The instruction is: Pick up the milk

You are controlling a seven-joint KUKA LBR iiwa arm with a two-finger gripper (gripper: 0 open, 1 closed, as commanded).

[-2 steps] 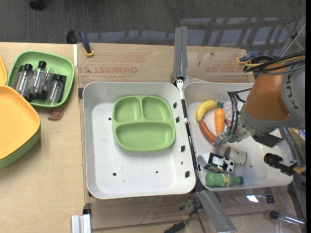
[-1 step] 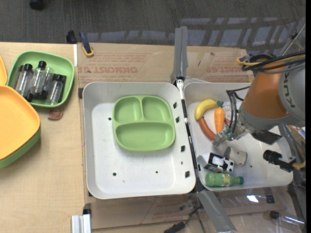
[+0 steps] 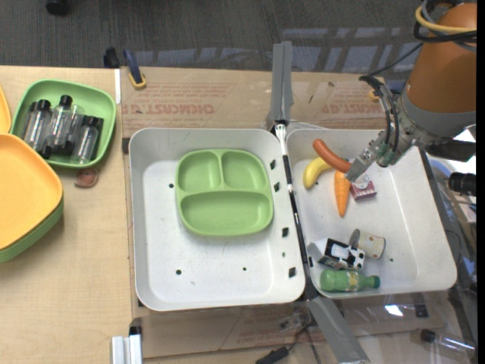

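Down near the front of the right bin (image 3: 436,233), the milk (image 3: 342,253), a black-and-white carton, lay beside a green bottle (image 3: 348,281). The claw (image 3: 361,171) hung well apart from it, above the carrot (image 3: 342,194); its state could not be told.

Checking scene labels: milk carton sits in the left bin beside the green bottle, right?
Not quite. The camera view shows the milk carton in the right bin, not the left. It does lie beside the green bottle, near that bin's front edge.
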